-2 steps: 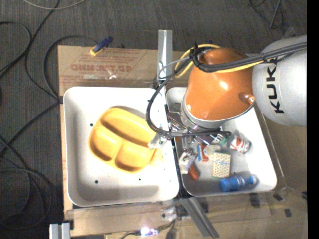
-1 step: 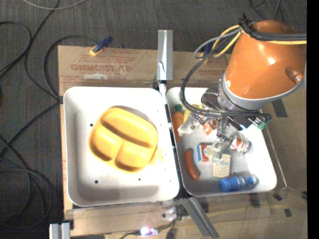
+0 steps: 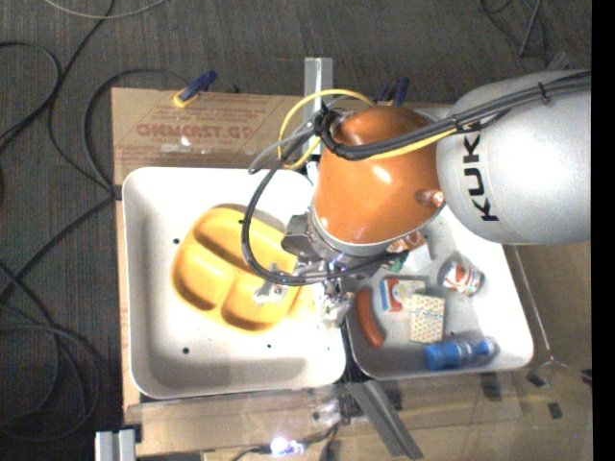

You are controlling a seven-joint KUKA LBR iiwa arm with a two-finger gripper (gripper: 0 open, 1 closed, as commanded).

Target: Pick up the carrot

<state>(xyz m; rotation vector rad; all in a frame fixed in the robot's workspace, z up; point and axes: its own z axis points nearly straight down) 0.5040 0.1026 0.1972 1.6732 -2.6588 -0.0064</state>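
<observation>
Bench with two white bins

Bench [image 3: 144, 416]: carries a left bin [image 3: 154, 353] and a right bin [image 3: 509, 349], side by side and touching; a brown printed cardboard sheet [image 3: 192, 133] lies flat under the left bin's far edge, with a blue clamp [image 3: 195, 86] on it.

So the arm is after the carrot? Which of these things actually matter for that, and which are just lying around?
For the job:
- carrot, orange, in the right bin
- gripper, low near the wall between the bins

Just lying about:
- yellow divided tray in the left bin
- blue bottle
- red and white can
- small carton
- patterned packet
</observation>
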